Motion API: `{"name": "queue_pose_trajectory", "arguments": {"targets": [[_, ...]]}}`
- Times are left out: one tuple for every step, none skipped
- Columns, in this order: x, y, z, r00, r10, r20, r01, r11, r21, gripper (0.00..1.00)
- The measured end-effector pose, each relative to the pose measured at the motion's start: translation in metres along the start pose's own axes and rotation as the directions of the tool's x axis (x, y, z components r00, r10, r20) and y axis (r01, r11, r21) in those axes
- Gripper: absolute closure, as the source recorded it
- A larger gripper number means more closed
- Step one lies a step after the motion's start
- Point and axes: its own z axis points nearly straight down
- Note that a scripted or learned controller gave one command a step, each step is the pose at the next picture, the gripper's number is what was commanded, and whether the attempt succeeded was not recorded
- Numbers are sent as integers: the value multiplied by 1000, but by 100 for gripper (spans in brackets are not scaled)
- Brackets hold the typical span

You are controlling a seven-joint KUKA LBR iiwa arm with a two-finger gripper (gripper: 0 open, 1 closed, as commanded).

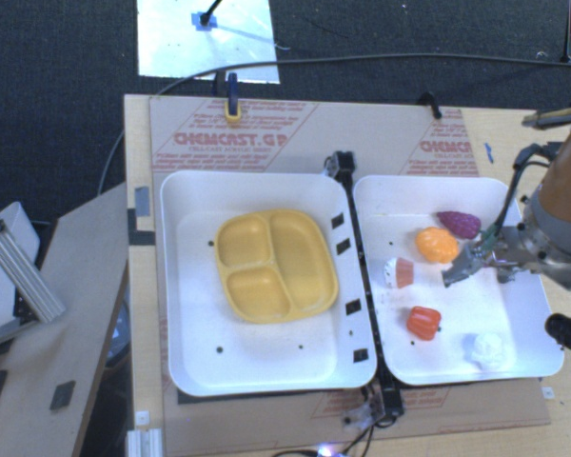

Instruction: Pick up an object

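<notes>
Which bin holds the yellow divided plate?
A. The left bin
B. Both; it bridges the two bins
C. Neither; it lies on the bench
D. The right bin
A: the yellow divided plate lies flat inside the left bin, while the right bin holds the small items, such as the orange ball and the red pepper.
</notes>
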Motion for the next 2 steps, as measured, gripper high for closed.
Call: {"name": "queue_pose_trajectory", "arguments": {"targets": [[0,2,-5,1000,-3,2,3,1000,-11,0],[9,1,53,1000,-1,0,1,1000,-6,0]]}}
